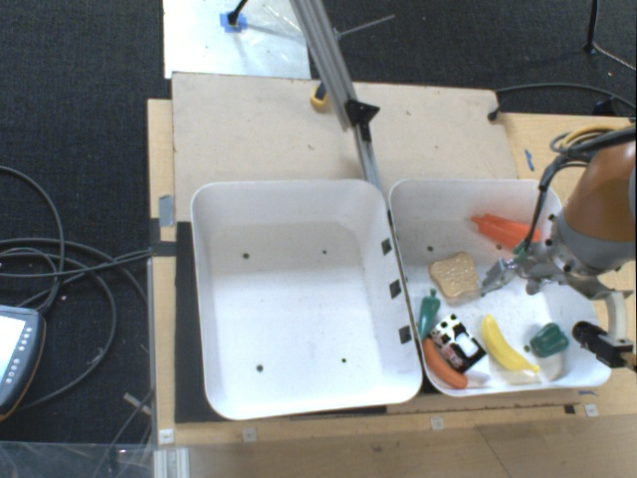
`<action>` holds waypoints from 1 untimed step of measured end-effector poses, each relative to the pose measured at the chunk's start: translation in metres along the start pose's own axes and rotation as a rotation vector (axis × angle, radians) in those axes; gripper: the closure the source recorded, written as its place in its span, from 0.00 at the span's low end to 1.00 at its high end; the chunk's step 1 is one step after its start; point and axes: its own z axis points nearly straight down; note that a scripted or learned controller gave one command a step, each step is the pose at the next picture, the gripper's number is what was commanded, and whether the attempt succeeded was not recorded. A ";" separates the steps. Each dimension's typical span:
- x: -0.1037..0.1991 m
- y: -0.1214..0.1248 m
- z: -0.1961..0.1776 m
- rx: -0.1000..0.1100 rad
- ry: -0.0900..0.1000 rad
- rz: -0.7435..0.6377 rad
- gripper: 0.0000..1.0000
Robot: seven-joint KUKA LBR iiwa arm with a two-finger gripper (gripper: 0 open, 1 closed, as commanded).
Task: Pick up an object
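The right bin holds several small objects. An orange carrot lies near its far side and a tan bread slice sits in the middle. Toward the near edge are a green piece, a black-and-white toy, a red sausage, a yellow banana and a dark green item. My gripper hangs low over this bin, just right of the bread slice and below the carrot. I see nothing held in it.
The left bin stands beside the right one, the two sharing a wall with black clips. A grey pole slants across the back of the bench. Cables and a pendant lie on the floor at left.
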 end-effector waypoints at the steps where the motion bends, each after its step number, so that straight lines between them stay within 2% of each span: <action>1: -0.001 0.001 -0.014 -0.007 -0.002 0.000 1.00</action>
